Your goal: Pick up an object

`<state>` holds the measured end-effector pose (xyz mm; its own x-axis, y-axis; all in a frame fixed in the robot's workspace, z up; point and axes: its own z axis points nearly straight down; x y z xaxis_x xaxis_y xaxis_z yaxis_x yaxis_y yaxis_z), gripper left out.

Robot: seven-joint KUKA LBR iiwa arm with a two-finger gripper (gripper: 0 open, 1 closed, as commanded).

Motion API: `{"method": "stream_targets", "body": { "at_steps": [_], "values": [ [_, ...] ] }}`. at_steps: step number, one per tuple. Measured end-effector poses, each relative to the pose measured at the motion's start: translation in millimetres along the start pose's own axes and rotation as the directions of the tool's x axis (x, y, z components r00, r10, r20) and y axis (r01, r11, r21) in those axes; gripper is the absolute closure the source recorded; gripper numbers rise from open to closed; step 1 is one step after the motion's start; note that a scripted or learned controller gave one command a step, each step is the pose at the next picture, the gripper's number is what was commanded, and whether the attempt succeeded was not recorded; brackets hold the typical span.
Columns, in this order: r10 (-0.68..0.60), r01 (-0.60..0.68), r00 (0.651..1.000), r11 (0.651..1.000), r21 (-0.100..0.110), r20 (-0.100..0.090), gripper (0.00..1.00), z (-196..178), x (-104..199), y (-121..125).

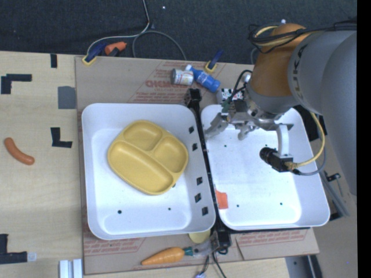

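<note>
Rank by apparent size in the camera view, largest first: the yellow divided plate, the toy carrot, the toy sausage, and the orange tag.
1. yellow divided plate, clearly largest.
2. toy carrot.
3. toy sausage, somewhat shorter than the carrot, though close.
4. orange tag, smallest.

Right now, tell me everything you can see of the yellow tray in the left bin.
The yellow tray is a rounded, plastic-looking plate split into three compartments by raised ridges: one long, two smaller. It lies flat, right side up and turned at an angle, on the floor of the left bin, toward its upper middle. Nothing sits in it, and the end effector is over the right bin.
</note>
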<state>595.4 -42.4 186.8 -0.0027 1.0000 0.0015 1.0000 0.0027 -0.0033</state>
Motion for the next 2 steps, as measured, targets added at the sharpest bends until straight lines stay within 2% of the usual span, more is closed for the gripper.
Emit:
{"method": "stream_targets", "body": {
  "at_steps": [1, 2],
  "values": [
    [0.004, -0.004, 1.0, 1.0, 0.004, 0.001, 0.0, 3.2, 0.4, -78.9],
    [-0.007, 0.007, 1.0, 1.0, -0.021, -0.013, 0.0, 55.4, -19.8, -53.3]
  ]
}}
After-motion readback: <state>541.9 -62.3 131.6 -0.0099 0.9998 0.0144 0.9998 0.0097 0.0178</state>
